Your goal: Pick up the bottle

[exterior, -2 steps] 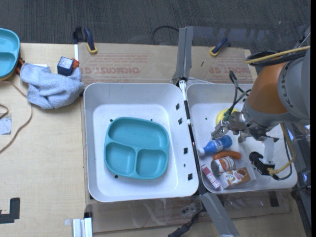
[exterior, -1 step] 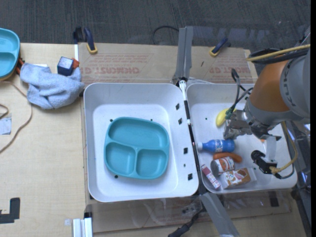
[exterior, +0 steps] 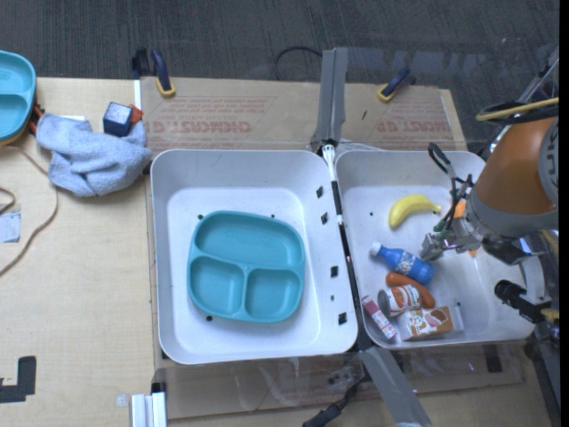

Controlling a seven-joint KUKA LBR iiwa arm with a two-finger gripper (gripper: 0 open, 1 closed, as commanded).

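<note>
— One blue bottle (exterior: pixel 403 262) lies in the right bin (exterior: pixel 498 323), its long axis slanting cap-up-left?
— Yes — the gripper (exterior: pixel 437 245) sits just up-right of its base; its grip seemingly undecided, too blurred to tell.

The bench (exterior: pixel 80 310) is a pale wooden surface, with a sheet of brown cardboard (exterior: pixel 267 114) spread over its far part. Two shallow white bins sit on it side by side; the left bin (exterior: pixel 169 265) is the landmark. Just beyond its far-left corner lies a crumpled grey cloth (exterior: pixel 89 158), with a small blue cube (exterior: pixel 117 117) touching the cloth's far edge. A thin cord (exterior: pixel 40 229) curves across the wood to the left of the left bin. The right bin (exterior: pixel 356 185) touches the left bin's right wall.
</note>
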